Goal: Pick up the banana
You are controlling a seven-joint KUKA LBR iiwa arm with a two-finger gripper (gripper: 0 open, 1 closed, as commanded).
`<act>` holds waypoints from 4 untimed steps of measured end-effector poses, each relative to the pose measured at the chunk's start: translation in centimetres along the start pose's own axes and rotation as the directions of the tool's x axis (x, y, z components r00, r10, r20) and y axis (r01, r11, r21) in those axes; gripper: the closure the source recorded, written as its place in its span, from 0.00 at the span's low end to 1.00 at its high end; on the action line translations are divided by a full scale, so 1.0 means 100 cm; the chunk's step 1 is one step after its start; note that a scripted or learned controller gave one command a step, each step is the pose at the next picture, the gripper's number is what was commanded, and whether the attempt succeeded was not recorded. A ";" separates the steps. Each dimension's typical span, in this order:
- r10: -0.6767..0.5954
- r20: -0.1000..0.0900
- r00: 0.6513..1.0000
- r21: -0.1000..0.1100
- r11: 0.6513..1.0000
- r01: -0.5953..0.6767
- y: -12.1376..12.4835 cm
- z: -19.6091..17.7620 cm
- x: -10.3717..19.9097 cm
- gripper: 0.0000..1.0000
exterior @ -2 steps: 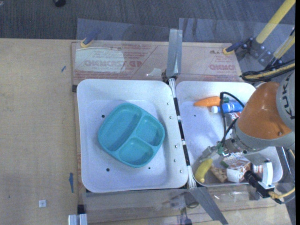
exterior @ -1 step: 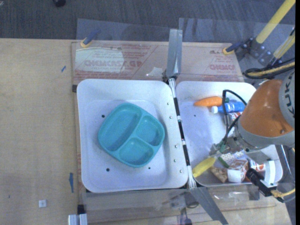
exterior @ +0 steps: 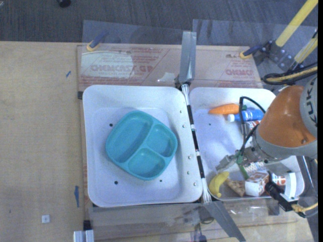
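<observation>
Lowest in the view, against the near wall of the right bin (exterior: 201, 116), lies the banana (exterior: 217, 183), tucked into that bin's near-left corner. It curves like a short crescent, its long axis running roughly from the corner wall up and back toward the bin's middle, with a pale brownish item (exterior: 234, 187) touching or nearly touching its right side and a small carton (exterior: 254, 185) just beyond that. The gripper (exterior: 241, 161) hangs just above and to the right of the banana, under the arm's orange band (exterior: 285, 119), with cables and clutter around it; nothing can be seen between its fingers, and how wide they stand cannot be told from this slant. The move in hand looks like the approach: the banana lies down and to the left of the gripper, near but apart, so the tool would need to shift toward the corner and descend. Closing across the short width of the crescent seems the sound choice, though the bin wall on one side and the brownish item on the other leave little room, and a finger could land on either. Farther back in the same bin rest a carrot (exterior: 223, 109) and a blue bottle (exterior: 246, 116). A teal tray (exterior: 142, 144) sits in the left bin (exterior: 96, 135), well apart.
</observation>
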State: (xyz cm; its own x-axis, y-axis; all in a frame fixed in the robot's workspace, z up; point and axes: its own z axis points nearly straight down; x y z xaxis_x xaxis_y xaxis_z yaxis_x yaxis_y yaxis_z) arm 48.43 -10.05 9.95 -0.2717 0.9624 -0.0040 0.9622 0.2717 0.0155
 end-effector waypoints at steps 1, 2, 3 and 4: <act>-0.168 -0.003 0.986 0.006 0.986 0.168 -0.001 0.010 0.003 0.00; -0.101 -0.003 0.995 0.005 0.995 0.101 -0.002 0.011 0.002 0.00; -0.132 -0.002 0.991 0.004 0.991 0.132 -0.001 0.011 0.002 0.00; -0.129 0.001 0.992 0.000 0.992 0.129 0.000 0.000 0.000 1.00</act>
State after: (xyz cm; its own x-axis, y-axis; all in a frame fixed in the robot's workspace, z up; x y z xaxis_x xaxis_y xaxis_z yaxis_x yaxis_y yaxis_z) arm 48.39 -10.04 9.99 -0.3934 0.9194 -0.0070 0.9192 0.3934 0.0153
